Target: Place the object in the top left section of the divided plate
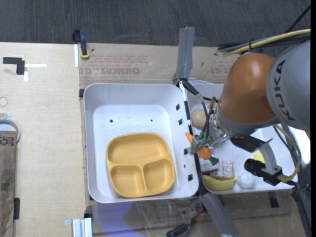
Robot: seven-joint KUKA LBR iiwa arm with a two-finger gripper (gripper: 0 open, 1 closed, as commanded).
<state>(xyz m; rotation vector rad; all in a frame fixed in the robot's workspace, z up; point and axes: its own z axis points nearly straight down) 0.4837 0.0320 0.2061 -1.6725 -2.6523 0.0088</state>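
Observation:
A yellow divided plate point(140, 164) lies in the left bin point(98, 132), with one wide section at the top and two smaller ones below. My gripper point(200, 143) hangs over the wall between the two bins, just right of the plate. It is shut on an orange toy carrot point(204, 152). The carrot's tip pokes out toward the left bin and its green top point(213, 159) points down-right. The arm's orange band point(247, 93) hides much of the right bin.
The right bin point(207, 89) holds a tan egg-shaped ball point(198, 117), a yellow banana point(219, 183), a small printed box point(220, 169) and a white lump point(246, 180). A grey divider post point(185, 53) rises between the bins. Cables run along the right side.

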